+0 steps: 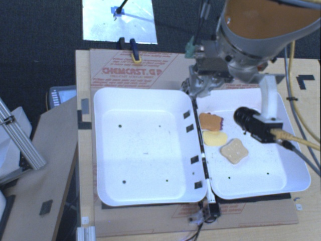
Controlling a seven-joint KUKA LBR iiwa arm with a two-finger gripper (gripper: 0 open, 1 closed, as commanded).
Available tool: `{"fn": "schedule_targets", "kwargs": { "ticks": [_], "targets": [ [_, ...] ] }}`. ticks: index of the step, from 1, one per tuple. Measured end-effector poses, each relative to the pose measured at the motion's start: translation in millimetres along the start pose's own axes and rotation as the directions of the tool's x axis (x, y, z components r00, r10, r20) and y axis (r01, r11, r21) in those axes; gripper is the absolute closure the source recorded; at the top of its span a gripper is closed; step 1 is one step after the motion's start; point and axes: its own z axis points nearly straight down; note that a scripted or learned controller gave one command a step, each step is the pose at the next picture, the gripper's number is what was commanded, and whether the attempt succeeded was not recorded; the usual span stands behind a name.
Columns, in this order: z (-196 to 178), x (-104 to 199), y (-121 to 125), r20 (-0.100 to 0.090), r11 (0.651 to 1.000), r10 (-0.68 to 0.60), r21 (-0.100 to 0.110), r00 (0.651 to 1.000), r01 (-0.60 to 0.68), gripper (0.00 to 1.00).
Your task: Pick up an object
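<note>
From where I stand, two shallow white bins sit side by side on the tabletop (83,134), resting on a sheet of brown cardboard (140,69) printed with red lettering. The left bin (108,102) has only a few dark specks on its floor. The right bin (293,177) holds three small flat pieces grouped close to the divider: an orange-brown piece (210,121) nearest the back, a pale yellow piece (214,138) just in front of it and touching or nearly so, and a tan, toast-like piece (234,151) beside that, toward the front. The grey arm with its orange band (261,14) comes in from the right and hangs over the back rim of the right bin. Its end effector (200,87) sits near the back corner where the two bins meet, apart from the three pieces; I cannot tell how its grip is set, and I see nothing in it. A black camera-like unit (253,123) on a white bracket hangs over the right bin. A shiny metal plate (119,14) lies beyond the cardboard.
</note>
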Motion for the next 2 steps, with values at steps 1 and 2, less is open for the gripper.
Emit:
{"fn": "schedule_targets", "kwargs": {
  "ticks": [1, 2],
  "targets": [
    [9.7, 54.1, 53.4, 0.006, 1.000, 0.003, 0.013, 1.000, -0.003, 1.00],
    [54.1, 81.7, 10.1, 0.007, 1.000, 0.003, 0.020, 1.000, -0.003, 1.00]
  ]
}}
